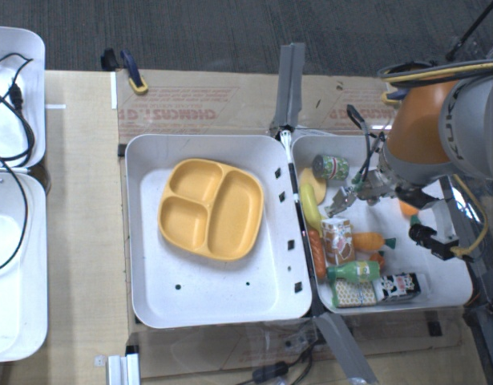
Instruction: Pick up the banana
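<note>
**Ana:** Hovering low over the right bin (462, 291), the gripper (340, 202) hangs just right of the banana (310, 201), which lies lengthwise along that bin's left wall, close to the divider. Fingers look slightly parted with nothing between them, from what I can make out.

**Ben:** So the fruit sits beside the jaws, to their left, not inside them?

**Ana:** Correct, near but not straddled. That's my worry. If they close where they are, I'd expect them to pinch air or clip the small can (337, 240) just below the tips.

**Ben:** Crowded corner, too.

**Ana:** Very. A green tin (332, 167) lies above, a carrot (316, 253) and a green bottle (354, 272) below. With the banana hugging the wall, one finger may have no room to slip down on the far side, so it could skid off the curved peel or shove the fruit harder against the wall.

**Ben:** And the left bin (150, 295)?

**Ana:** Just the yellow divided plate (212, 208), well apart from the action.
</note>
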`<state>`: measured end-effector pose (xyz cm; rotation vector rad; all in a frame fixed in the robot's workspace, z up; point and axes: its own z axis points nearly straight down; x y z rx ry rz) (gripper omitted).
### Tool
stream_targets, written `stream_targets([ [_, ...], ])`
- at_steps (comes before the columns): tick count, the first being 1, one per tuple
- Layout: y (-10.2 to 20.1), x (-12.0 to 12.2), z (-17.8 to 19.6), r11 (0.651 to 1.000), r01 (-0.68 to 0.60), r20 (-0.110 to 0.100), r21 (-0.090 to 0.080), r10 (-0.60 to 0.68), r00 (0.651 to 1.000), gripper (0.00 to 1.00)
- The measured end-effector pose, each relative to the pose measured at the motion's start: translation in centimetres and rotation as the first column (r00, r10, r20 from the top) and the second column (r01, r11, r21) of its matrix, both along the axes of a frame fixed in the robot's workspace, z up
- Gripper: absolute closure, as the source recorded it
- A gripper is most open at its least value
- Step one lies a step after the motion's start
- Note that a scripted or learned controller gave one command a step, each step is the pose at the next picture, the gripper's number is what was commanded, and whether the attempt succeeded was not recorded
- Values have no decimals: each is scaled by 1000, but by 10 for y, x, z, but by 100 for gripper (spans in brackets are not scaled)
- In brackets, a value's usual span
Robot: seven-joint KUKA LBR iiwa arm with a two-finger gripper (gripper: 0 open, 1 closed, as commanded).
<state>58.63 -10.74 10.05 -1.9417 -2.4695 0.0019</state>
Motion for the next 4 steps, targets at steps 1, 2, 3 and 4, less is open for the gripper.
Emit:
stream_targets([
  [1,8,37,-9,945,-328,2,0,328,945,0],
  [2,7,38,1,946,-324,4,-2,324,946,100],
  [3,7,38,1,946,-324,4,-2,324,946,0],
  [4,5,71,-9,853,-522,-4,2,522,853,0],
])
